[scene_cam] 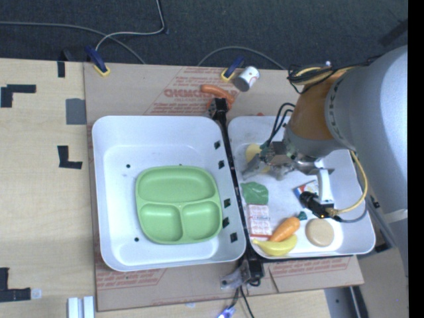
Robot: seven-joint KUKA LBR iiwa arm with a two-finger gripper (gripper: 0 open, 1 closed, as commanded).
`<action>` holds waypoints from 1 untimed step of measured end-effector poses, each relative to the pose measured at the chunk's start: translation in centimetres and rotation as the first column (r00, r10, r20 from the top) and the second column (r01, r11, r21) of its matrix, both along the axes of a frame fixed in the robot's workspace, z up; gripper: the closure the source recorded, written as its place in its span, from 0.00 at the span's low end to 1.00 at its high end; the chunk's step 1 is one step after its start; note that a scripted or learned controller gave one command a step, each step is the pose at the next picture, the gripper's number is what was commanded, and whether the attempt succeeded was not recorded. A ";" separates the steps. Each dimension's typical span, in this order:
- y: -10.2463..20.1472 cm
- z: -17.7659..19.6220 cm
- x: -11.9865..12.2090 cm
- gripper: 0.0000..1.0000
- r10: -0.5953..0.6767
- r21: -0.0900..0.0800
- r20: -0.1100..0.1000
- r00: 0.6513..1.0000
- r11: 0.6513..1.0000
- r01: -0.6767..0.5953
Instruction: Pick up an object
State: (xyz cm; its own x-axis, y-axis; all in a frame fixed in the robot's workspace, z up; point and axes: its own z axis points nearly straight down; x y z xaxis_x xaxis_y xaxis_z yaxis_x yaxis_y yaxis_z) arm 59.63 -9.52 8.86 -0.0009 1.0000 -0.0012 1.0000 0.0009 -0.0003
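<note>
My gripper is low in the right bin, near its back left corner, on the grey arm with the orange band. A small yellow object lies right beside it, partly hidden by it. Just in front of the gripper rests a green rounded object. Further forward lie a red and white packet, a carrot, a banana and a tan disc. Whether anything is held is not visible.
The left bin holds a green divided plate. Black clips line the wall between the bins. Behind the bins are an orange tool, a clamp and a white cylinder. Cables hang by the wrist.
</note>
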 end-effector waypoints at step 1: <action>0.1 -0.3 4.5 0.00 0.001 0.000 0.004 1.000 1.000 -0.001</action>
State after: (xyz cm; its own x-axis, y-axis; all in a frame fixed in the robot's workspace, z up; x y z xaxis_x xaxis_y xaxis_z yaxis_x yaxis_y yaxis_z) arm 64.09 -9.38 8.59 -0.0016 1.0000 -0.0009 1.0000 0.0016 0.0032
